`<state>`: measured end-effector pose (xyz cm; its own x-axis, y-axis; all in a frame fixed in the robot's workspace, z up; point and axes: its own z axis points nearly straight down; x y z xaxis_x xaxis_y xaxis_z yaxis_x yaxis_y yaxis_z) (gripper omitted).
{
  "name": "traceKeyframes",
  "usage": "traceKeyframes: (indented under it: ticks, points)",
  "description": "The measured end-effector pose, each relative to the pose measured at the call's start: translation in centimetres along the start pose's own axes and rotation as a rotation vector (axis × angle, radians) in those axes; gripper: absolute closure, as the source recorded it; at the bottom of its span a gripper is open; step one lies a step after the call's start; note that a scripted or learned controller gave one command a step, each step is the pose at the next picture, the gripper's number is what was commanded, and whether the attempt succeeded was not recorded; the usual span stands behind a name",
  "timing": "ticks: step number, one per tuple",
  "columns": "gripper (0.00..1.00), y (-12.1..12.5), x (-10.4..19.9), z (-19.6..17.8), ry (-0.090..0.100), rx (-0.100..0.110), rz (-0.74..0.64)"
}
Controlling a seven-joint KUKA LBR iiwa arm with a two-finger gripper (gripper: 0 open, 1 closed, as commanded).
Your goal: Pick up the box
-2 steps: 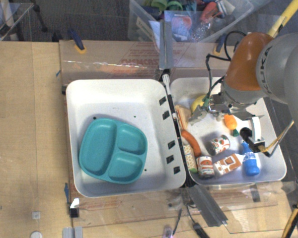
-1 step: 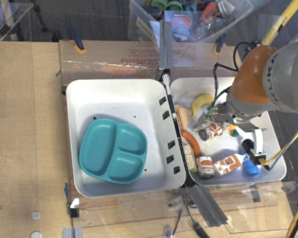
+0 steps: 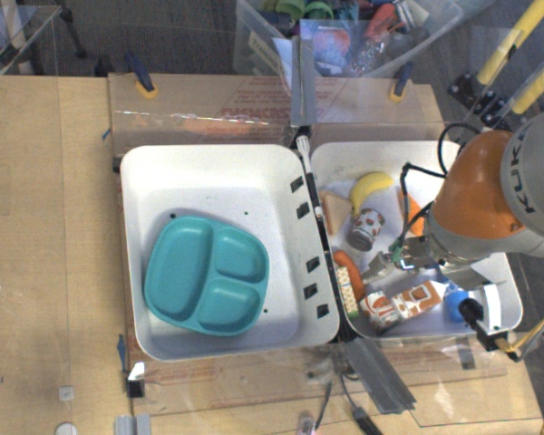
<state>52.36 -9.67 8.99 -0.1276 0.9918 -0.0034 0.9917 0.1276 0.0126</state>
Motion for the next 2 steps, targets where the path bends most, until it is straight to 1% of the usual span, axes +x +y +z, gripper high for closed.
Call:
traceKeyframes:
  ticks: [1,2]
  points:
    - [0.00,6.9,-1.1,-0.1,0.001,0.006,0.143]
    - [0.00,11.5,-2.3,0.1,-0.001,0.002,0.121]
